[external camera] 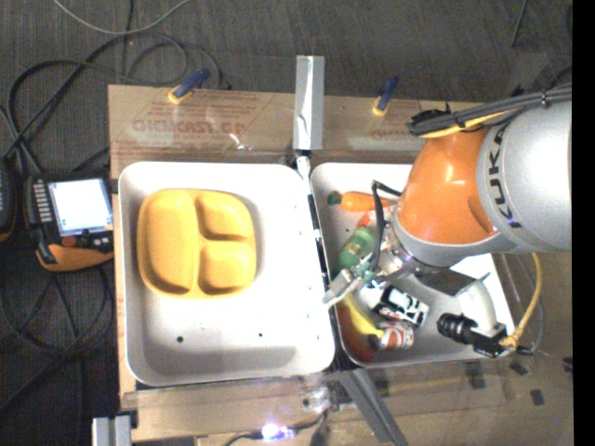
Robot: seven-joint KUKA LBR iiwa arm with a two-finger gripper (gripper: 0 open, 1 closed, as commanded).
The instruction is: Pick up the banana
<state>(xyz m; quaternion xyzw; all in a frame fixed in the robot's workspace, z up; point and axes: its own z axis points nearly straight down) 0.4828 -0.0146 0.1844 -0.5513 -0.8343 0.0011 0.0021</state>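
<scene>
Red-and-white can (396, 340): lower edge of the right bin (364, 168), touching or just beside the banana's end. A sweep along the fruit may catch it.
Banana (356, 317): lower left of the right bin, against the left wall, part-hidden under the tool. The wall leaves little room on that side, so a descent may strike the rim or skid off the curved skin.
Black-and-white packet (403, 305): just right of the banana, and may be taken in its place.
Gripper (349, 284): low, directly above the banana's upper end. How wide it stands cannot be told, and nothing is seen in its hold.
Green object (358, 246): just above the gripper in the frame, liable to be nudged.
Orange object (355, 201): upper part of the bin, apart from the work.
Yellow divided plate (197, 242): left bin (223, 342), well apart and at no risk.
</scene>
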